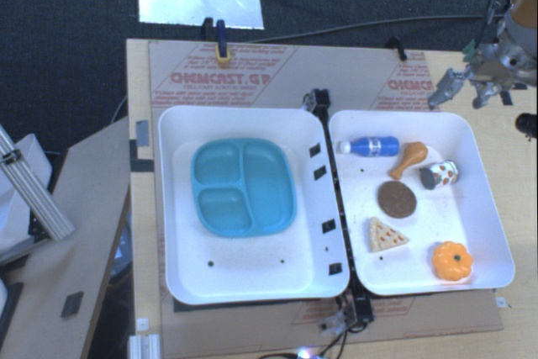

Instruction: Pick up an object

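Observation:
The right bin (487, 181) holds several small objects: a blue bottle (370, 146) lying on its side, a tan drumstick (409, 159), a small grey and red can (439, 174), a brown round disc (396, 199), a pale wedge (387, 234) and an orange pumpkin (453, 260). My gripper (465, 93) hangs above the bench just beyond the right bin's far right corner. Its two fingers are spread, so it is open with nothing between them. It is apart from every object.
The left bin (181, 265) holds a blue divided plate (244, 186). Black clips (324, 172) run along the seam between the bins. A blue and yellow clamp (221, 43) sits at the bench's far edge. A grey rail (29, 185) leans at the left.

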`<state>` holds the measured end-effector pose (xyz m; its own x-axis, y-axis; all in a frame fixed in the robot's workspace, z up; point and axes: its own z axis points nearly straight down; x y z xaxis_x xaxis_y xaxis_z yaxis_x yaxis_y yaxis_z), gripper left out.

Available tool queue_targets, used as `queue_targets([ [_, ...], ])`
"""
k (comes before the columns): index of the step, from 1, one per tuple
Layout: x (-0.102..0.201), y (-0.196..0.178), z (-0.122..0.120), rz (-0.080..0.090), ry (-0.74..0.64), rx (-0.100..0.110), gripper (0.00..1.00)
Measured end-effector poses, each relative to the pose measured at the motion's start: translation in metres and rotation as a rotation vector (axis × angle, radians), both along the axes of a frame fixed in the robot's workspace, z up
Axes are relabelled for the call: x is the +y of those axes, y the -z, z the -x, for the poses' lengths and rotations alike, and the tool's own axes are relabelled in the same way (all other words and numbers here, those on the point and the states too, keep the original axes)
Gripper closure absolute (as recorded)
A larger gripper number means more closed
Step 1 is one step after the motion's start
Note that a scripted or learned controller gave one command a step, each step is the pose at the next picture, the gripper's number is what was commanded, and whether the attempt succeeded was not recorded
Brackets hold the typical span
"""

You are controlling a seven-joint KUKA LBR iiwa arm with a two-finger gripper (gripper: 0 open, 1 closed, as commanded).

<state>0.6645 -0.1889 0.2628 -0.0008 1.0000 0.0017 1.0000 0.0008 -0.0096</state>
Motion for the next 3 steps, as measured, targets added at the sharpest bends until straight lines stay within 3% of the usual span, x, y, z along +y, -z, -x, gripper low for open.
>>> queue_targets([
  [1,0.001,-0.009,-0.002,0.003,-0.003,-0.012,0.0],
  [3,0.013,0.112,-0.001,0.001,-0.006,-0.007,0.0],
])
